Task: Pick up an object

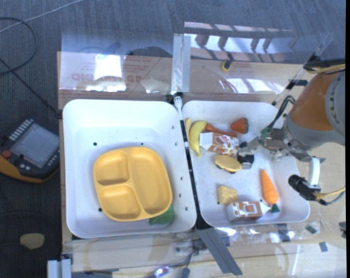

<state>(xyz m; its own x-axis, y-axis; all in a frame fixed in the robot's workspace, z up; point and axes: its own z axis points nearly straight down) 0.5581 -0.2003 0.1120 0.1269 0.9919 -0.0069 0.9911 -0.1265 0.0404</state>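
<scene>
A: Start with the biggest thing. How does the arm [319, 106] sit?

B: It reaches in from the right, its orange band above the right bin [209, 210], the wrist bent down and leftward so the gripper [248, 153] hangs low over the bin's middle.

A: And the left bin [76, 132]?

B: Well to the left of the fingers. It bears a yellow divided plate [132, 182], with something green [163, 217] peeking from under the plate's near corner.

A: What do the fingers do?

B: I cannot tell whether they are apart or together; the dark tip is too small and blurred. Nothing shows clearly between them.

A: What lies around them?

B: Just left of them, a round tan cookie-like piece [228, 163] and a brown-and-white carton [223, 146], both very close; whether they touch I cannot tell. Farther left, a banana [195, 136] by the bin's wall. Above-left, a red piece [239, 125]. Below-right, a carrot [269, 188], apart. Below, a yellow wedge [225, 194] and a small box [245, 211].
</scene>
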